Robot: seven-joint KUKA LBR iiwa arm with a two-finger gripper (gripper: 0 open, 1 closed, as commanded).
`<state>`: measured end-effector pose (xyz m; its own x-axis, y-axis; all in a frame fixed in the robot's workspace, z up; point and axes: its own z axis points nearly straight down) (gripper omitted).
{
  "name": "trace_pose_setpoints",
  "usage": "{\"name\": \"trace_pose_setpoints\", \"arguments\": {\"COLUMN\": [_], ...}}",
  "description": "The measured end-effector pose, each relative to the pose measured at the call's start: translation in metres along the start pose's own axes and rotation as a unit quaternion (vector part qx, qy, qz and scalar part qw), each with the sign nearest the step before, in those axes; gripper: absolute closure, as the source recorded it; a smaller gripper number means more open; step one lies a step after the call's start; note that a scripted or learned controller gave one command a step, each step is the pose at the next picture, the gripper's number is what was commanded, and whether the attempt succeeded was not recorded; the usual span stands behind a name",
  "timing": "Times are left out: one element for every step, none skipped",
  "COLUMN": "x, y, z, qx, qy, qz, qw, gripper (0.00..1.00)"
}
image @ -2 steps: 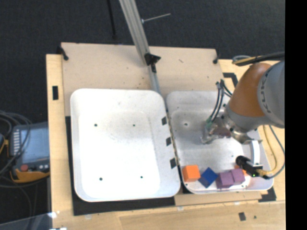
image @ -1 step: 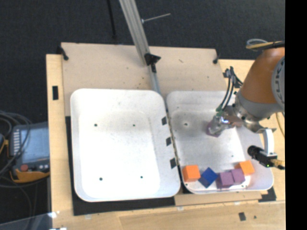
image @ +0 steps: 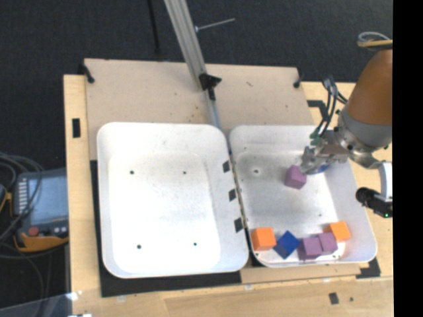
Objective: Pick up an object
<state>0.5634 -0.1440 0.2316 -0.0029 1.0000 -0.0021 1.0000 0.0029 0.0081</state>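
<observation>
- Along the near wall of the right bin (image: pixel 357 259), a row of blocks is lying: an orange block (image: pixel 264 238) at the left end, a blue block (image: pixel 287 244) just beside it, then two purple blocks (image: pixel 318 246) touching each other, and a second orange block (image: pixel 340 230) at the right end, a little farther back
- The left bin (image: pixel 165 197) is sitting just beside the right one, their inner edges meeting near the middle of the bench (image: pixel 79 177), with small black clips along that seam
- Off the bench's left edge, a handheld control pendant (image: pixel 38 207) with a screen is resting among dark cables
- Farther in, toward the middle of the right bin, a lone purple block (image: pixel 295 177) is showing, tilted, well apart from the near row
- The gripper (image: pixel 316 158) is hanging just above and to the right of this purple block, its tip seeming to touch the block's upper corner; whether the block is sitting between the fingers or only under them cannot be told, and how far the hand is spread cannot be told either
- The grey arm with its orange band (image: pixel 371 88) is reaching in from the right above the gripper
- At the far side, a slanted aluminium rail (image: pixel 185 35) is rising from the back of the bench over the dark floor
</observation>
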Motion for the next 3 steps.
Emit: {"name": "trace_pose_setpoints", "arguments": {"x": [-0.001,0.050,0.093], "y": [0.002,-0.010,-0.012], "z": [-0.041,-0.046,-0.043], "qx": [0.001,0.003,0.004], "qy": [0.000,0.001,0.001], "qz": [-0.001,-0.002,-0.001], "qw": [1.0000,1.0000,1.0000], "gripper": [1.00,1.00,1.00]}}
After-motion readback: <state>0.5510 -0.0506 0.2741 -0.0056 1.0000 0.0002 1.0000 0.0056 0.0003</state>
